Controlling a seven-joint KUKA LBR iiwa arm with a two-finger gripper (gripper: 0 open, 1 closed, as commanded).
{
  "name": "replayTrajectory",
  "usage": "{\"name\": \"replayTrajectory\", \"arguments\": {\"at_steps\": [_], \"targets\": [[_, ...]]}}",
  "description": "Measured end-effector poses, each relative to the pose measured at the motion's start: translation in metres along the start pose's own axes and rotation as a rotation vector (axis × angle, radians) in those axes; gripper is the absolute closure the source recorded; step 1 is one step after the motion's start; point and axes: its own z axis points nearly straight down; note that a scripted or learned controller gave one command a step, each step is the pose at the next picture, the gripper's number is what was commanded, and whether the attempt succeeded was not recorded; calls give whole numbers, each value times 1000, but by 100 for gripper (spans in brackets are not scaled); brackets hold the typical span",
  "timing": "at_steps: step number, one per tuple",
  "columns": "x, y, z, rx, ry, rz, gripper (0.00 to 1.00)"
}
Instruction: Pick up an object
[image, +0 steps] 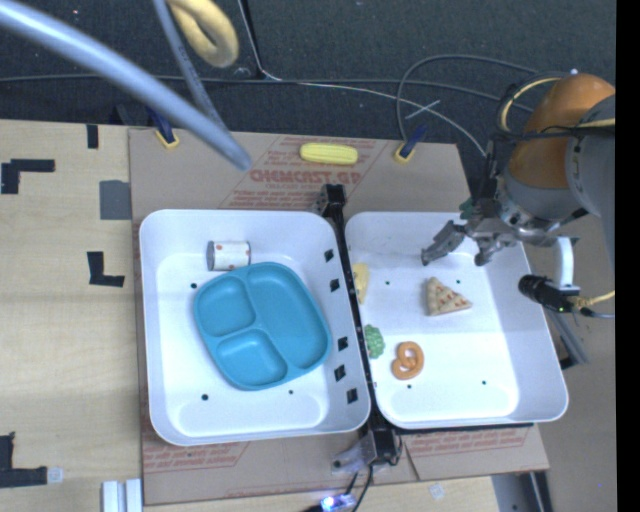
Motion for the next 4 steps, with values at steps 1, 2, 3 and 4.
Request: {"name": "replayTrajectory", "arguments": {"at_steps": [1, 2, 3, 4], "targets": [[7, -3, 46, 0, 0, 0, 0], [7, -1, 33, -4, 0, -1, 100], [-1, 3, -24, -9, 0, 0, 100], [1, 10, -69, -9, 0, 0, 100]]}}
